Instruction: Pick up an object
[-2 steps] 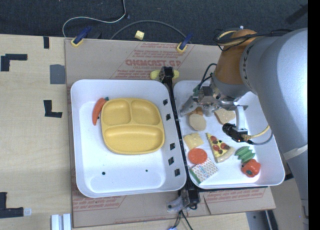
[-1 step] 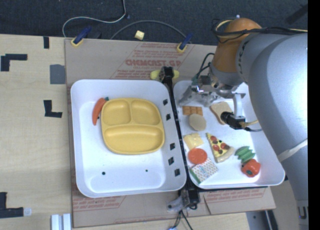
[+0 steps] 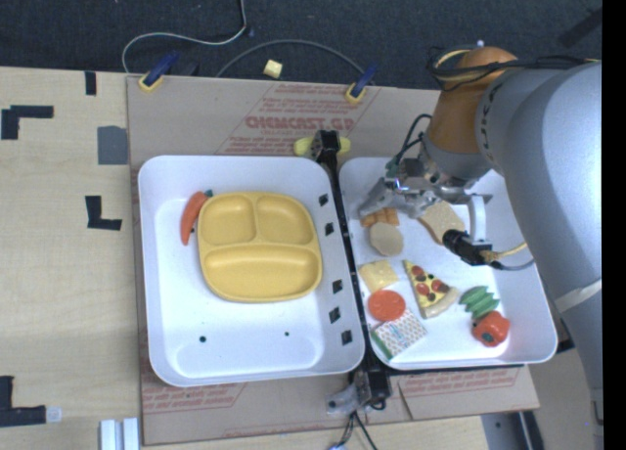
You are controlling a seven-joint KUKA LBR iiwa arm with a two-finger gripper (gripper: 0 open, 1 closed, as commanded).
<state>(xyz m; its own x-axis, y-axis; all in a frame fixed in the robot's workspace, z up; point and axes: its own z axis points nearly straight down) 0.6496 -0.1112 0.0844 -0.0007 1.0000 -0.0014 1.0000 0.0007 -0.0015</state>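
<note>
My gripper (image 3: pixel 396 202) hangs low over the back left of the right bin (image 3: pixel 523 287), fingers spread open. A small orange-brown food piece (image 3: pixel 384 216) lies just under the fingertips, not gripped. A beige roll (image 3: pixel 386 239) sits right in front of it, and a tan bread slice (image 3: pixel 442 218) lies to the right. Further forward are a yellow cheese block (image 3: pixel 377 275), a pizza slice (image 3: pixel 427 288), a red round slice (image 3: pixel 387 305), a green-and-white sandwich piece (image 3: pixel 399 334), a green pepper (image 3: pixel 477 296) and a red tomato (image 3: pixel 491 328).
The left bin (image 3: pixel 166 331) holds a yellow divided plate (image 3: pixel 259 246) and an orange carrot (image 3: pixel 192 216) by its left wall. A black divider (image 3: pixel 337 243) runs between the bins. The grey arm (image 3: pixel 548 164) covers the right bin's far right side.
</note>
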